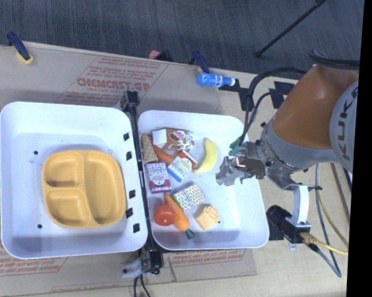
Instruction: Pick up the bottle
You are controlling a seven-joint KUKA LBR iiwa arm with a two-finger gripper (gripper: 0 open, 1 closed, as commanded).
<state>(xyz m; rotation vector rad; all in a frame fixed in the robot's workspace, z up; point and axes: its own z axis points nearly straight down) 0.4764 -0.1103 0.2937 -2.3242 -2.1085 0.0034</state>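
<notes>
Nearest the camera, in the right-hand shallow white bin [247, 233], a round red tomato [163, 216] touches an orange carrot with a green tip [180, 217]; just beside them lie a yellow waffle-patterned block [207, 217] and a small box with a green-and-white diamond print [189, 194]. The left-hand white bin [8, 184] bears a yellow plastic tray with three compartments [83, 187]. Mid-bin on the right: a dark red packet [157, 176], a small blue-and-white carton [179, 169], a yellow banana [207, 156] lying tilted, and a white-and-brown printed box [177, 138] near the far wall. The metal two-finger gripper [229, 174] hangs over the right part of this bin, just beside the banana; whether its fingers are spread or closed, cannot tell. Nothing visible between them. Behind it the grey arm with orange band [311, 111] comes in from the right. Farthest: the small blue plastic bottle [213, 80] lies on its side on the brown cardboard sheet [108, 77], outside both bins, well apart from the gripper.
</notes>
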